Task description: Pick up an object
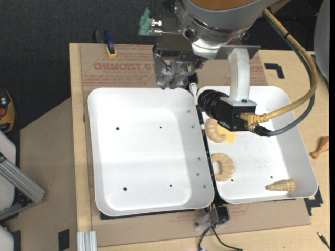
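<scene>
The arm (pixel 220 4) fills the top centre, its upper part cut off; the pincer (pixel 172 77) hangs at the left bin's (pixel 104 140) far rim, whether open or closed I cannot tell; a ring-shaped pastry (pixel 224 167) lies lower right of it in the right bin (pixel 293 140), a cone (pixel 281 185) farther right.

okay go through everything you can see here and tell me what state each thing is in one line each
gripper: raised above the far edge of the left bin, nothing seen between its fingers
left bin: flat on the bench
right bin: flat on the bench, holding three pieces
upper ring-shaped piece: lying flat, partly under the black camera unit
lower ring-shaped piece: lying flat, untouched
cone-shaped piece: on its side near the front edge
</scene>
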Robot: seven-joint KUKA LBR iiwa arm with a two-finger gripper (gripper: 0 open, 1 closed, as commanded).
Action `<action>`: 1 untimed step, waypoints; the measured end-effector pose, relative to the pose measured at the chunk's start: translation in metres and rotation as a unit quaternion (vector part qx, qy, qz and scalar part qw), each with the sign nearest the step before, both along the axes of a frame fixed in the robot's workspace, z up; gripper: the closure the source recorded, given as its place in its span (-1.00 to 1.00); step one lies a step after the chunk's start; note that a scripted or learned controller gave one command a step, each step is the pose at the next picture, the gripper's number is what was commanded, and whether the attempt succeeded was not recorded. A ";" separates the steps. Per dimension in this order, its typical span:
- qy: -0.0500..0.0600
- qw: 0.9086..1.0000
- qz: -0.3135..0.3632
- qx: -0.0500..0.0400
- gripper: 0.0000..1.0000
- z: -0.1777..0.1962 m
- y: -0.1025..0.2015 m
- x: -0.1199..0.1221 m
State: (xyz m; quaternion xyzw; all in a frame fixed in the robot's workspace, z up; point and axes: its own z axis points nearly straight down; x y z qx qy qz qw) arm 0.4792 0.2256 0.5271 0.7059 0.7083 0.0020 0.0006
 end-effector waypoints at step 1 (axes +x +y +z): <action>0.001 1.000 0.000 0.000 -1.00 -0.001 0.000 0.000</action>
